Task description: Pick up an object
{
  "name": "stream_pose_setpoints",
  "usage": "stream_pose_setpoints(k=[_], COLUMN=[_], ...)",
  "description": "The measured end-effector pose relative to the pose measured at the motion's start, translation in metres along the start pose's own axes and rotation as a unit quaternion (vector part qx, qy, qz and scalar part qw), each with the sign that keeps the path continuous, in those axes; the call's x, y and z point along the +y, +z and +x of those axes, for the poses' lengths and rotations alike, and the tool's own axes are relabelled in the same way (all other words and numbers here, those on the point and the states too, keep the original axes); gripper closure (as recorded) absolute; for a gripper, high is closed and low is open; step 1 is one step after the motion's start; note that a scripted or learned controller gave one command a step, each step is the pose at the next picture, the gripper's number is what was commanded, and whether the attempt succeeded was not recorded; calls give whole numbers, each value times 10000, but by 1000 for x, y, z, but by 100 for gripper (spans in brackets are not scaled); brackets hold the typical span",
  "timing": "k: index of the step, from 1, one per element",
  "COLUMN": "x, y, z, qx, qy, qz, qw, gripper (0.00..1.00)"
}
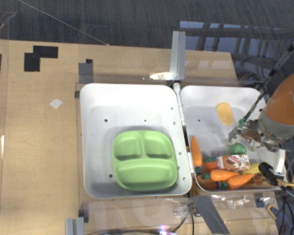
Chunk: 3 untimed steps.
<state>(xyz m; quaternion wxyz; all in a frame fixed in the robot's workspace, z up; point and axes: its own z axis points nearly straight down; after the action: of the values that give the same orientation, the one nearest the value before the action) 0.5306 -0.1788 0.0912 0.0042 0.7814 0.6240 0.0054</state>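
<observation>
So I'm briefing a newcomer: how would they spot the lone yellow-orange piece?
Look in the right white bin, in its far half. The yellow-orange oval lies flat there alone, apart from the toy food heap at the near edge.

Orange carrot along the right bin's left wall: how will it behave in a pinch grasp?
The carrot looks like smooth moulded plastic, so probably stiff, light and a bit slippery. Its tapered, rounded body may roll or squirt out of a pinch across the taper. It lies tight against the right bin wall with other toys at its lower end, so finger room is likely scarce.
</observation>
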Motion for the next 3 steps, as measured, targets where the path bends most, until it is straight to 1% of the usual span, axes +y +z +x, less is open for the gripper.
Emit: stream_pose_setpoints(k=[1,2,3], x=[4,4,-5], y=[-14,-14,-106], z=[3,3,2], qx=[7,7,-13], qy=[-36,-36,-670], qz=[-61,-60,39], qw=[10000,10000,9977], gripper=[100,0,0])
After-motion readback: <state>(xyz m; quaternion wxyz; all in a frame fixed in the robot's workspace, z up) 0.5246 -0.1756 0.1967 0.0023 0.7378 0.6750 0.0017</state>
